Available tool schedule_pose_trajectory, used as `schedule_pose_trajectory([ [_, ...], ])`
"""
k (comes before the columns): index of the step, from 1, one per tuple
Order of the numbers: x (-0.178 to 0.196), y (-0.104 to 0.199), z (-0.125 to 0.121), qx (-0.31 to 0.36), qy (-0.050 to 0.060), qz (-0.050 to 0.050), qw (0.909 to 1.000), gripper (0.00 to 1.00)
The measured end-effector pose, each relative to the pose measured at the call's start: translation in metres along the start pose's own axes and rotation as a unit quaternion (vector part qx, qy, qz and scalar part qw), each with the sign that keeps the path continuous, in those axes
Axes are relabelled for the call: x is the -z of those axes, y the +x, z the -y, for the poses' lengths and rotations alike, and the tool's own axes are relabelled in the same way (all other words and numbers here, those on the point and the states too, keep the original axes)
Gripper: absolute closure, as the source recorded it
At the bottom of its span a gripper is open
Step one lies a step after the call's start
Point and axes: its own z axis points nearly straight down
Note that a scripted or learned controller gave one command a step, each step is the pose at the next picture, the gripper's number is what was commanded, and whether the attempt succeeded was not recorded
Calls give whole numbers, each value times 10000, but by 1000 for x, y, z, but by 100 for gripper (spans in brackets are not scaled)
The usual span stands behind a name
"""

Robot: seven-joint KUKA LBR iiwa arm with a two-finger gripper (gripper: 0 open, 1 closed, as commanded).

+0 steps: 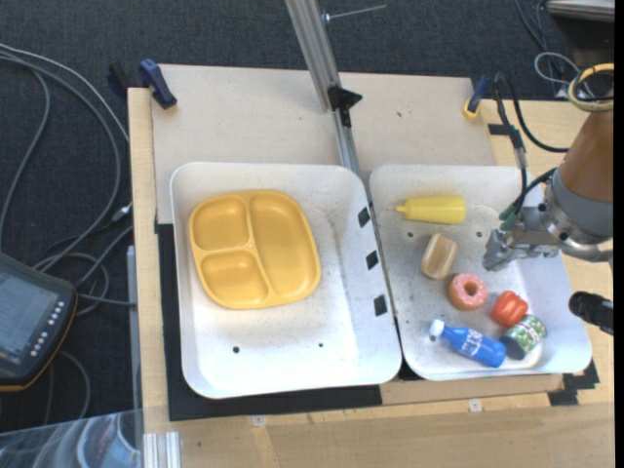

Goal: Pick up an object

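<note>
The right bin (419,188) holds several small objects: a yellow mustard bottle (432,209) at the back, a tan bread-like piece (439,255), a pink donut (468,292), a red pepper (509,307), a green and white can (526,335) and a blue bottle (474,345) lying at the front. My gripper (498,252) hangs low at the bin's right side, just right of the tan piece and above the donut. Nothing shows between its fingers.
The left bin (195,359) holds a yellow divided plate (254,249). A metal pole (312,37) slants down to the gap between the bins. Cables lie at the back right and on the floor to the left.
</note>
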Motion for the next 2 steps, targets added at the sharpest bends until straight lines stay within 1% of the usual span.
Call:
schedule_pose_trajectory([
  [1,-2,60,-18,31,20,-20,10000,100],
  [2,2,109,-20,27,17,-17,10000,100],
])
